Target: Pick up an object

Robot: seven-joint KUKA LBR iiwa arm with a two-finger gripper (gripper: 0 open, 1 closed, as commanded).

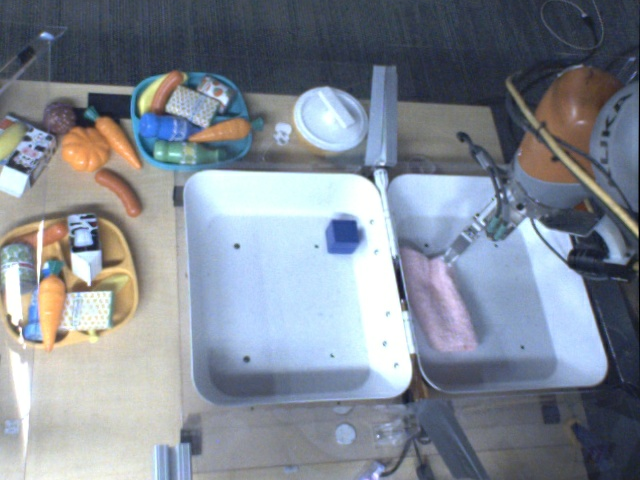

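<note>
A small blue cube [343,235] sits in the left bin [230,368], toward its upper right part. A pink folded cloth [438,301] lies in the right bin [570,358], along its left wall. My gripper [468,240] hangs over the right bin, slanting down and left from the orange-banded wrist. Its tip is just above the cloth's upper end. I see nothing held in it.
A raised divider [392,258] runs between the two bins. Toy food lies on the bench at left: a blue bowl [190,118], a yellow plate [65,283], loose carrots and a sausage. A white lidded cup [330,118] stands behind the bins.
</note>
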